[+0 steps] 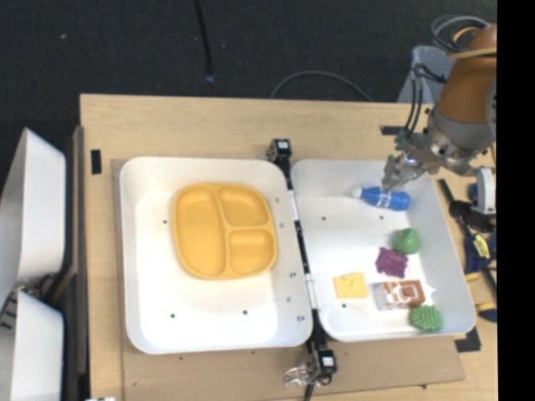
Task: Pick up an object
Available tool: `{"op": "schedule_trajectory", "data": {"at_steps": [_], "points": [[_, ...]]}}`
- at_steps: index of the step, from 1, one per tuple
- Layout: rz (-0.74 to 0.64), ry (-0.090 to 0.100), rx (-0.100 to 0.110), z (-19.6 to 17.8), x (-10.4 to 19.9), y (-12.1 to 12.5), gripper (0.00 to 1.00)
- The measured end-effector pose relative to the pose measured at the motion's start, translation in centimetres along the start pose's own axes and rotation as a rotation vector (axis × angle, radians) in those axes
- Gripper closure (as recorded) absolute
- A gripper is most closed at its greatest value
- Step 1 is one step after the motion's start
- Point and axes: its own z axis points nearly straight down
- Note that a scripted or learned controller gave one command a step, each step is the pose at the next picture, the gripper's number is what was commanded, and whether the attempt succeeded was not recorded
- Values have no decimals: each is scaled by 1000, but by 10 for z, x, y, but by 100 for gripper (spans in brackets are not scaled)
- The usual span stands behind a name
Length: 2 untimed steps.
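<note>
No writing, brand, number or sign can be read anywhere here. The one thing that seems to carry print is the small white packet with an orange-red panel [399, 293], lying in the right bin [334, 192] just right of the yellow square [350, 286], but its markings are far too small and blurred to make out. The blue bottle [385, 197], up near the bin's far edge, shows no legible label.
</note>
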Motion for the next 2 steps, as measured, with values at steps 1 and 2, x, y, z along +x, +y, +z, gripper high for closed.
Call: {"op": "schedule_trajectory", "data": {"at_steps": [1, 2], "points": [[-4, 2, 6, 4, 52, -9, 100], [-5, 3, 4, -12, 101, -12, 100]]}}
